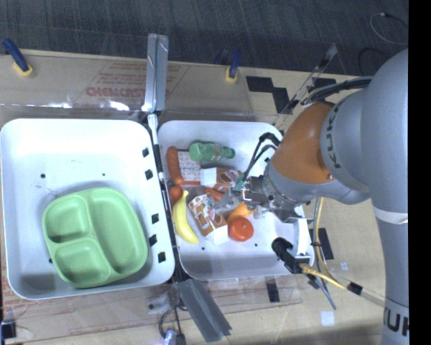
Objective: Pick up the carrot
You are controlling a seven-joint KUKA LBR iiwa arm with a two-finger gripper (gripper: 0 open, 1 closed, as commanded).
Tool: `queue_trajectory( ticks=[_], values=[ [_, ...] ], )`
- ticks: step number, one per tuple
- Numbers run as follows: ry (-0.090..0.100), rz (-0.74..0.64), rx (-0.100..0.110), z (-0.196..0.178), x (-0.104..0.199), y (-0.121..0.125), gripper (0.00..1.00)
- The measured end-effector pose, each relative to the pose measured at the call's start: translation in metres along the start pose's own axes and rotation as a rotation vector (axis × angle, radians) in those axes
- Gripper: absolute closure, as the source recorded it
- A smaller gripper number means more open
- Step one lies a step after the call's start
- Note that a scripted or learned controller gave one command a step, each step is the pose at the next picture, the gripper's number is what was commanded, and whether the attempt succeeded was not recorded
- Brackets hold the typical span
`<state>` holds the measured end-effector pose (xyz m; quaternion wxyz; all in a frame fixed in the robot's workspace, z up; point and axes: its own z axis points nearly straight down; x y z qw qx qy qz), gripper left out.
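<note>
Left bin [29, 142]: holds a green tray [95, 236] with three compartments, lying toward 6 o'clock of the bin; nothing sits in the compartments.
Right bin [223, 263]: holds a heap of toy food, crowded toward its 9 o'clock side.
Bottle [210, 152]: green, lying on its side at 12 o'clock of the heap.
Sausage [173, 164]: reddish, lengthwise along the bin's left wall, just above the banana.
Banana [182, 220]: yellow, at 8 o'clock of the heap, beside the left wall.
Tomato [241, 228]: round, red-orange, at 5 o'clock of the heap.
Packets [205, 211]: small printed boxes and wrappers in the middle, between banana and tomato.
Carrot [238, 211]: a small orange piece just above the tomato, touching it, right under the pincer; likely the carrot, though too small to be sure.
Pincer [246, 192]: low over the heap's 3 o'clock side, above the orange piece; open or closed, cannot tell.
Table [201, 77]: brown, carrying both bins side by side.
</note>
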<state>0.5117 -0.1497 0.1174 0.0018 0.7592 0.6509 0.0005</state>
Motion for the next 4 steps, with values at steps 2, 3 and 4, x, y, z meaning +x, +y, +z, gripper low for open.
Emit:
queue_trajectory(
  ticks=[2, 3, 4],
  values=[
    [0.001, 0.127, 0.005, 0.025, 0.009, 0.053, 0.0],
    [0.002, 0.125, 0.01, 0.016, 0.009, 0.052, 1.0],
    [0.002, 0.035, 0.007, -0.07, 0.048, 0.062, 1.0]
  ],
)
